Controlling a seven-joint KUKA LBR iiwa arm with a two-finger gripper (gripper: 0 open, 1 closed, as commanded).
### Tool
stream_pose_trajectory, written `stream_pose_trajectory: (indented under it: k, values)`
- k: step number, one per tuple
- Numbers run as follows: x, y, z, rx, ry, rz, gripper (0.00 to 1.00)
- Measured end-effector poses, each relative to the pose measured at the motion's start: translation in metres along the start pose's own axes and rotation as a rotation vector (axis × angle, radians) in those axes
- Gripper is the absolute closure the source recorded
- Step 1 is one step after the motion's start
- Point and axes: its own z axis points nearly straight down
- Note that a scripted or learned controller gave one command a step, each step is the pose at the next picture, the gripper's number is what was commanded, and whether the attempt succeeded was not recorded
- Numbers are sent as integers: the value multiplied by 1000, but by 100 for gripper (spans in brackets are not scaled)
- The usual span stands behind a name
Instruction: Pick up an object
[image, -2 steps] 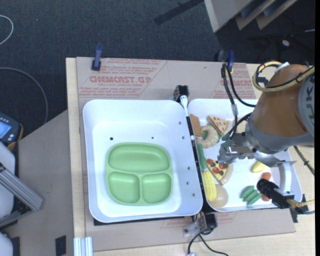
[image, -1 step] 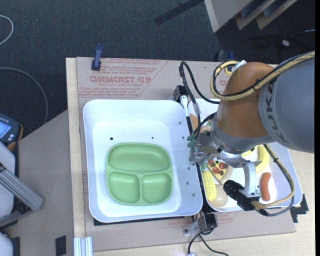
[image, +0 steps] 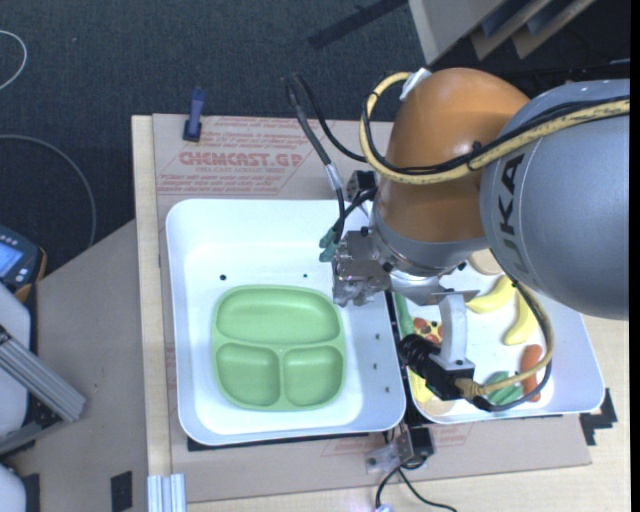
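A green three-compartment plate (image: 280, 345) lies in the left bin (image: 185, 300). The right bin (image: 590, 385) holds toy food: a yellow banana (image: 512, 308), an orange carrot-like piece (image: 534, 357), a green piece (image: 506, 391) and a small red and orange piece (image: 425, 328). The arm's orange band and grey body hang over the right bin and hide most of it. My gripper (image: 352, 275) shows as a grey metal part low over the wall between the two bins, just right of the plate's upper right corner. Nothing visible is held in it.
The bins rest on a brown cardboard sheet (image: 240, 160) with red lettering. A blue clip (image: 194, 114) sits at its far left corner. Black cables (image: 310, 125) run from the back toward the wrist. Bare white floor surrounds the plate in the left bin.
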Motion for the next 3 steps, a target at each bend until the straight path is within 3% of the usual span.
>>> stream_pose_trajectory:
  k: [1,2,3]
  values:
    - [-53,-4,65,15,-5,15,100]
    - [-39,-2,188,3,-7,14,100]
    - [13,134,-41,-17,-1,5,100]
